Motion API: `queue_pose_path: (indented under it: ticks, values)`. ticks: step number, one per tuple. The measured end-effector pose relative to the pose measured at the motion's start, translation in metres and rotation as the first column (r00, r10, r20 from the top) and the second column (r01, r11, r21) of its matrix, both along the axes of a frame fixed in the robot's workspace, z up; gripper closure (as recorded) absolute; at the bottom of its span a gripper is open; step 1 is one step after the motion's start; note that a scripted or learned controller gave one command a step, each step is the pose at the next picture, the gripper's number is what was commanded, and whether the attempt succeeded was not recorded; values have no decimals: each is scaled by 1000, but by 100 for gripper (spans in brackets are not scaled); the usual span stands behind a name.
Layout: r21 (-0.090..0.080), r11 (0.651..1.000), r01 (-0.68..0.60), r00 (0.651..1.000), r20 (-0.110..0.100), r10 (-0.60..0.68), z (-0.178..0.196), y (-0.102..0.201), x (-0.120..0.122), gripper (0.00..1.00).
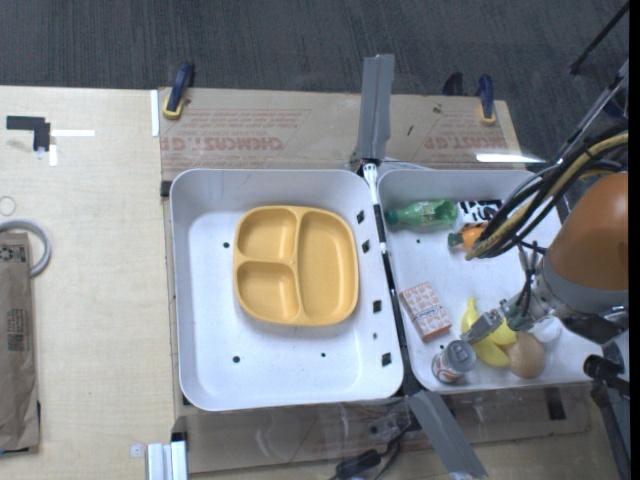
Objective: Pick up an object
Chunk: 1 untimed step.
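Down in the right shallow white bin (500, 386), near its front wall: yellow banana-shaped toy (478, 330), tan egg-shaped object (527, 357) just beside it on the right, small grey-and-red round can (454, 361) to the left. Hovering right over that cluster, the tool (497, 321), metal tip low against the yellow toy. Open or closed? Cannot tell from this angle. Further out: small pink-and-white printed box (425, 309) lying flat mid-bin, green plastic bottle (422, 214) on its side at the back wall, something orange (468, 236) beside black cables. Over in the left white bin (200, 298): yellow three-compartment plastic plate (297, 265), flat. Underneath it all, pale wooden worktop (80, 268).
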State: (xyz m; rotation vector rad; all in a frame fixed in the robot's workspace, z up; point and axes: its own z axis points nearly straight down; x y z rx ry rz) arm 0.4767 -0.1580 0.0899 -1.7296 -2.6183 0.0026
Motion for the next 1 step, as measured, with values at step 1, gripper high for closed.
queue_pose_path:
  ticks: [1]
  values:
    - [-1,1000,3,1000,0,-3,9,-1,0,100]
